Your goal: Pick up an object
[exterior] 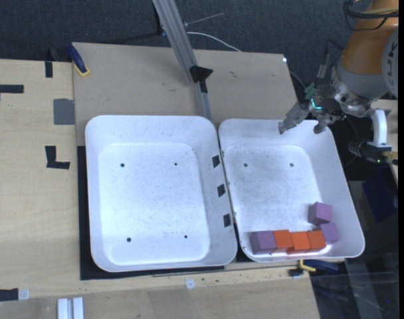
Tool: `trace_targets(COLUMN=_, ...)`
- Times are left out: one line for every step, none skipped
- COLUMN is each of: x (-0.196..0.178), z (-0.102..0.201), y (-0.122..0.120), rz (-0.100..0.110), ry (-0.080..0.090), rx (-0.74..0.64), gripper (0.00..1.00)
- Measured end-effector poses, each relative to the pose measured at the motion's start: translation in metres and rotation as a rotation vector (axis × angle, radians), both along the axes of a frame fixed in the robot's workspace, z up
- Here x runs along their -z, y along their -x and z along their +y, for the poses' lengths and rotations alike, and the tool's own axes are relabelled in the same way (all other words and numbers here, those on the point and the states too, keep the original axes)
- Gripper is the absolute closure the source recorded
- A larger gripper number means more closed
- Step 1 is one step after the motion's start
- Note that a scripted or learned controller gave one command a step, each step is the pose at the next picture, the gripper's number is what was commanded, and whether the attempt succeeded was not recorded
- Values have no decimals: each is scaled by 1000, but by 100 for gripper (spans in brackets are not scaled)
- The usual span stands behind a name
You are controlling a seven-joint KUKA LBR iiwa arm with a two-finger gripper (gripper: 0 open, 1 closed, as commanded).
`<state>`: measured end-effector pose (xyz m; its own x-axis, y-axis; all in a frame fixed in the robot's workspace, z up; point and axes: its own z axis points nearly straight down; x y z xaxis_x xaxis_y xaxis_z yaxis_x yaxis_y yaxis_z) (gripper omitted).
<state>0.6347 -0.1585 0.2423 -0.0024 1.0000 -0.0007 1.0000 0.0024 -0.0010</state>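
Several small blocks lie in the near right corner of the right bin (255,130): a purple block (262,241), two orange blocks (283,238) (315,240) in a row along the front wall, and two purple blocks (320,212) (330,232) at the right end. My gripper (300,123) hangs over the far right rim of that bin, well away from the blocks. Its two fingers are spread apart with nothing between them.
The left bin (96,138) sits beside the right one, joined by black clips (221,190). A slanted metal post (179,35) rises behind the bins. Cables trail at the right by the arm (365,52).
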Motion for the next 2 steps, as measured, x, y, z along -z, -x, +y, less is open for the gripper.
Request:
trace_targets(x=0, z=0, y=0, rz=1, ry=0, rx=0, gripper=0)
trace_targets(x=118, z=36, y=-46, rz=7, ry=-1, rx=-1, gripper=0)
